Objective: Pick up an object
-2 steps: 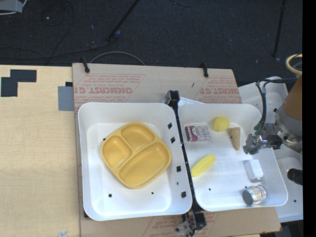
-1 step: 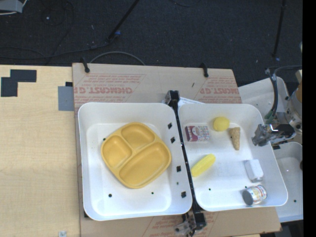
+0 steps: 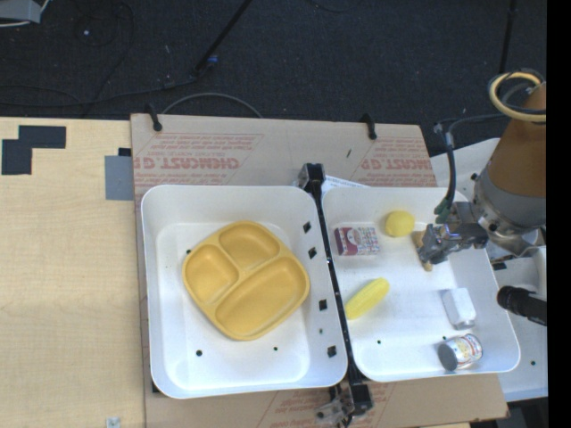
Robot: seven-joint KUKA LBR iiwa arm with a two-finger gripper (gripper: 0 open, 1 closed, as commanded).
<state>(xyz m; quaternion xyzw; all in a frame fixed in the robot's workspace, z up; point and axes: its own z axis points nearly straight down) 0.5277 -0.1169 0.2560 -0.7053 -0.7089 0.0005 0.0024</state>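
Note:
The right bin (image 3: 401, 364) holds several small things. A yellow ball (image 3: 399, 223) lies near its back, with a red-and-white packet (image 3: 356, 240) to the left of it. A yellow banana-shaped piece (image 3: 367, 298) rests near the divider. A white block (image 3: 458, 307) and a small can on its side (image 3: 460, 351) lie at the front right. My gripper (image 3: 432, 246) hangs over the right bin, just right of the yellow ball and behind the white block. I see nothing between its fingers.
The left bin (image 3: 169, 346) holds a yellow divided plate (image 3: 245, 279). A black divider (image 3: 326, 275) runs between the two bins. Cardboard (image 3: 268, 154) lies behind the bins. The arm's grey and orange body (image 3: 517, 168) rises at the right.

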